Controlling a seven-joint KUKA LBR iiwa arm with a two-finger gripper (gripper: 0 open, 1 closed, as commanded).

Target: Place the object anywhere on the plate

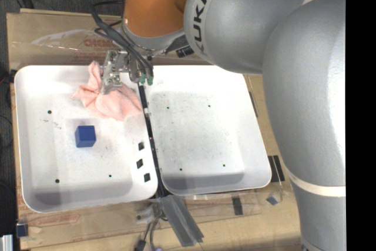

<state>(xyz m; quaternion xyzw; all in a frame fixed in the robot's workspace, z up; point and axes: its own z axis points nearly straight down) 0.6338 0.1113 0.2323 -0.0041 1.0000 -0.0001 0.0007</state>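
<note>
A: Near end first, blue cube [85, 136] sits alone in left bin [35, 185], well apart from everything else.

B: No plate anywhere. Right bin [235, 176] just has specks.

A: Further back, pink cloth [108, 97] is bunched at left bin's far right corner.

B: Gripper [111, 76]?

A: Right over cloth's top edge, touching or nearly. Can't tell how wide it's open or whether it's got any fabric.

B: Risk imo: pinches only a fold, cloth slips off on lift, or drags over the divider.

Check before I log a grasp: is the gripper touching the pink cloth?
Touching: in the camera view the gripper presses into the pink cloth, no gap between them.
</note>
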